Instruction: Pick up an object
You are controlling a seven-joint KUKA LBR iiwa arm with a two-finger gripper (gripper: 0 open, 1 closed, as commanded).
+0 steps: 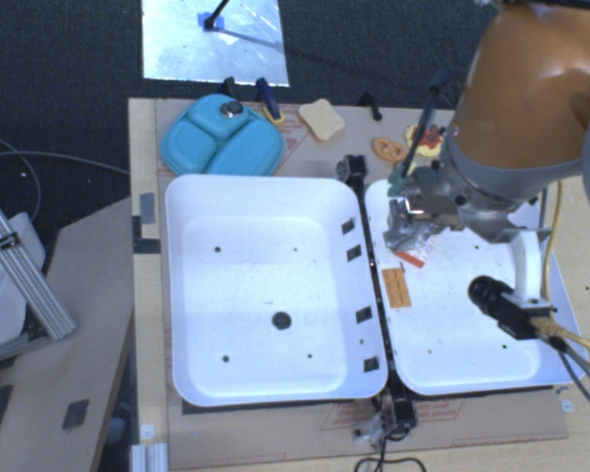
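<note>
We look down on a pale bench [98, 264] carrying two shallow white bins side by side, dark floor beyond it. The gripper [409, 226] sits low over the far left corner of the right bin [472, 357], close to the divider; whether it is released or clenched we cannot tell, since the wrist hides it. Just near of it a small red piece [413, 258] lies touching or almost under the tool, and a step nearer again an orange block [396, 287] lies flat on the bin floor, its long axis running near to far, beside the divider. We judge the block the likelier target (it lies clear and square to a descent), so the coming move turns on shifting toward the near side. Outward, the left bin [192, 214] holds a dark round spot [281, 321]. Beyond the bins sit a blue divided tray [223, 138] and a tan bread-like slice [322, 119]
</note>
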